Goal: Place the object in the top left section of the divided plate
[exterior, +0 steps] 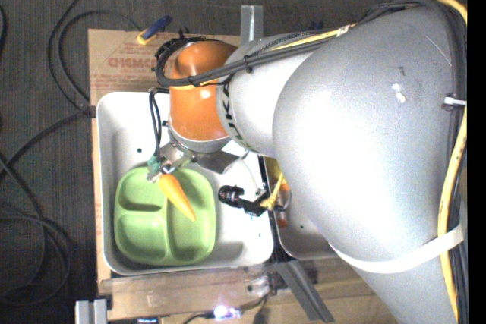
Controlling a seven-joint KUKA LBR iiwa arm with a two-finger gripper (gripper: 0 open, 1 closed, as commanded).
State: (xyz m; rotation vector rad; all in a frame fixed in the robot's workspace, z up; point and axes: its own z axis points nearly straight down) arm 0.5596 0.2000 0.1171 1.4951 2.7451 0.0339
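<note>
1. The grey arm with the orange wrist band [199,99] reached in from the right and covered most of the frame; its two-finger gripper [159,167] sat over the left white plastic bin [121,114], at the upper edge of the green divided plate [163,220].
2. The orange plastic carrot with a green stem [176,193] hung at the gripper tips, stem end up at the fingers, pointed end down and right. The stem looked pinched between the fingers, so I read it as gripped, though the contact was small in frame.
3. Key relation: the carrot's long axis ran diagonally from the plate's upper-left area across the centre divider toward the right compartment. The top left section lay directly beneath and slightly left of the gripper.
4. Judgement: the drop needed the tip swung left, or the carrot would likely straddle the divider ridge.
5. Writing: red print on the brown cardboard sheet [121,61] under the bins, upside down and not readable. No other labels legible.
</note>
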